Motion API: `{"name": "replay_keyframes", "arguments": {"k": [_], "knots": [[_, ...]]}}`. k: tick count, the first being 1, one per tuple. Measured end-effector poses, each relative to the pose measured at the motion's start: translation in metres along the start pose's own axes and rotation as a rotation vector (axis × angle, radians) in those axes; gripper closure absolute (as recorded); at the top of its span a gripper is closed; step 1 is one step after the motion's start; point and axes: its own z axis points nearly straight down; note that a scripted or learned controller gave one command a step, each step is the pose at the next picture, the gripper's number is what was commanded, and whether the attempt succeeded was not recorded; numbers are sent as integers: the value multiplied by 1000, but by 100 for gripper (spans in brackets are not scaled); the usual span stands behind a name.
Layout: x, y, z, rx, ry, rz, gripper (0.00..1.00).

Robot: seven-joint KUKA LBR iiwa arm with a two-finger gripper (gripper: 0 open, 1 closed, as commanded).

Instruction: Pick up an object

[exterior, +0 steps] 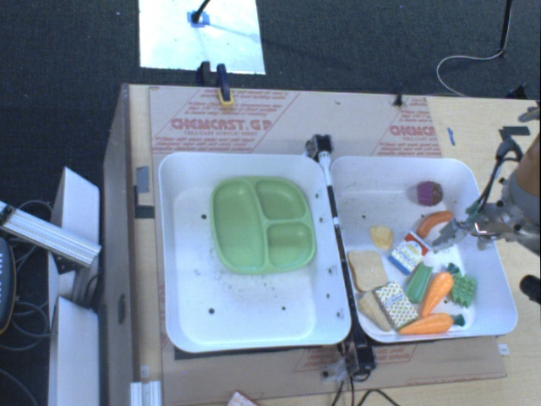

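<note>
Camera view: two white bins sit side by side on the tabletop (254,112). The left bin (186,311) carries a green divided plate (262,225). The right bin (494,307) carries the candidate objects, clustered toward its near right part: a purple item (429,193) apart near the far wall, a red-orange sausage shape (434,222), a small white-and-blue carton (407,253), a yellow piece (382,237), a bread slice (368,270), a patterned packet (396,304), a green piece (418,282), and two carrots (436,293) and (427,325).

The gripper (450,233) enters from the right and sits low over the right bin, its tip just beside the sausage and the carton. Whether the fingers stand apart or together cannot be told at this resolution, and nothing is visibly held between them.

Assessment: the step in hand is the approach to a grasp. The objects lie crowded and touching; a sound pick calls for one item with clear flanks, such as the sausage, with the descent centred on it to avoid pushing neighbours aside.
</note>
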Motion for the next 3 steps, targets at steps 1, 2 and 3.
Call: {"name": "replay_keyframes", "arguments": {"k": [1, 2, 3], "knots": [[-10, -14, 102, -6, -1, 1, 0], [-18, 39, 104, -1, 0, 0, 0], [-13, 98, 104, -2, 0, -1, 0]]}}
